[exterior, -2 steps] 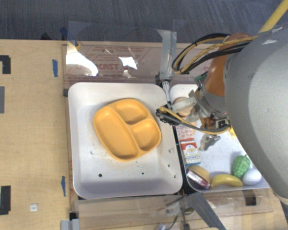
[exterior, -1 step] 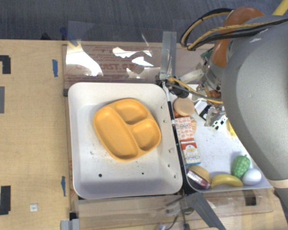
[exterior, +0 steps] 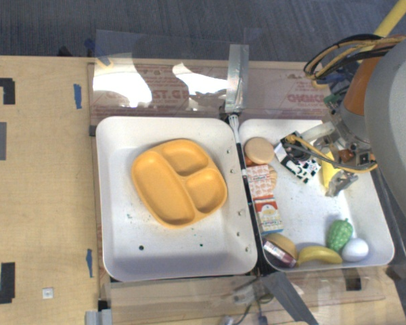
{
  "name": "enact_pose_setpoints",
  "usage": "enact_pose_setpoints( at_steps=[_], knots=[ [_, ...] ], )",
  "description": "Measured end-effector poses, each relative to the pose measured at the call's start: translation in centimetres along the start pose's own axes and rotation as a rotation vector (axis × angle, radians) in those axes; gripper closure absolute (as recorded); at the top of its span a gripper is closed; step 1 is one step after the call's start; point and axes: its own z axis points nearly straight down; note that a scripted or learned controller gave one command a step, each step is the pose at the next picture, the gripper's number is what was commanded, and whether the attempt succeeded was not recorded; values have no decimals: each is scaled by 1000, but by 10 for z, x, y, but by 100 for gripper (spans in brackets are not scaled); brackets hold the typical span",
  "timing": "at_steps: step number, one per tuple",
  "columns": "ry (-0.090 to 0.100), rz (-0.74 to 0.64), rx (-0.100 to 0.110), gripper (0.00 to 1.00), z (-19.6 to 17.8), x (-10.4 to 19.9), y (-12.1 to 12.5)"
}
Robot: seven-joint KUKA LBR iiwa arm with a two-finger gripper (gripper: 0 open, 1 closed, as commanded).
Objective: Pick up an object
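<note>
The right bin (exterior: pixel 372 212) holds the loose objects. A tan bun (exterior: pixel 259 149) lies at its far left corner, with a red-and-white carton (exterior: pixel 264 196) just below it. A black-and-white spotted item (exterior: pixel 299 161) sits near the bin's top middle. My gripper (exterior: pixel 337 178) hangs over the bin's upper right, right of the spotted item, with a yellow piece (exterior: pixel 329 170) against it. Along the front edge lie a green fruit (exterior: pixel 339 234), a white egg (exterior: pixel 356 249), a banana (exterior: pixel 319 254) and a round brown item (exterior: pixel 280 248).
The left bin (exterior: pixel 115 215) holds a yellow divided plate (exterior: pixel 179 181). A metal divider (exterior: pixel 235 87) and a taped cardboard wall stand behind the bins. Cables (exterior: pixel 338 56) loop above the wrist at the upper right.
</note>
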Motion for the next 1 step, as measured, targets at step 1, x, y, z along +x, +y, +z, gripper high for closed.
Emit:
enact_pose_setpoints(
  at_steps=[1],
  knots=[
    [37,-9,-16,0,59,-4,26]
  ],
)
